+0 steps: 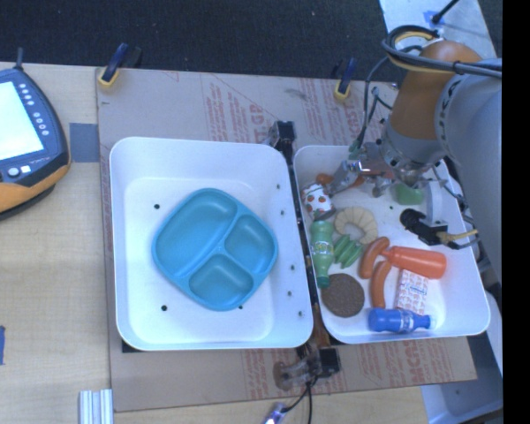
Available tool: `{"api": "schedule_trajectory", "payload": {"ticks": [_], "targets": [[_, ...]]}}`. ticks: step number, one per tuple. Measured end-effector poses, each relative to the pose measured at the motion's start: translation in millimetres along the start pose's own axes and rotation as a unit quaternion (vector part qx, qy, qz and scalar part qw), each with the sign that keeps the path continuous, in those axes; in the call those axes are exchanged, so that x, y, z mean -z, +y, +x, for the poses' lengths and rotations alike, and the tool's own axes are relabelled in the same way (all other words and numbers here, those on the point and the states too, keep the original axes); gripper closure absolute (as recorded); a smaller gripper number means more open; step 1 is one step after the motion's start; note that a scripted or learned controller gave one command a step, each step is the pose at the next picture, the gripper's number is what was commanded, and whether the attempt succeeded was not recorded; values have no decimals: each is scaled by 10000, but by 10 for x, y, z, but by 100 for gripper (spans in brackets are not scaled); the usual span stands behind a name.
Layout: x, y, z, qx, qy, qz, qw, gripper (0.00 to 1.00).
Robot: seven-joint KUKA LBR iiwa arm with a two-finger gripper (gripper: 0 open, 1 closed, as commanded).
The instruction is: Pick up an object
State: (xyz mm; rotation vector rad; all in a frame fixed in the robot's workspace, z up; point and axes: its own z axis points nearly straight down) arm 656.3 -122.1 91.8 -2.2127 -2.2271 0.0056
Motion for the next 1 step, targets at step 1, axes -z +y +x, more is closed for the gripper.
{"api": "schedule_trajectory", "payload": {"ticks": [1], "targets": [[22, 1, 208, -30, -61, -13, 10000, 0]]}}
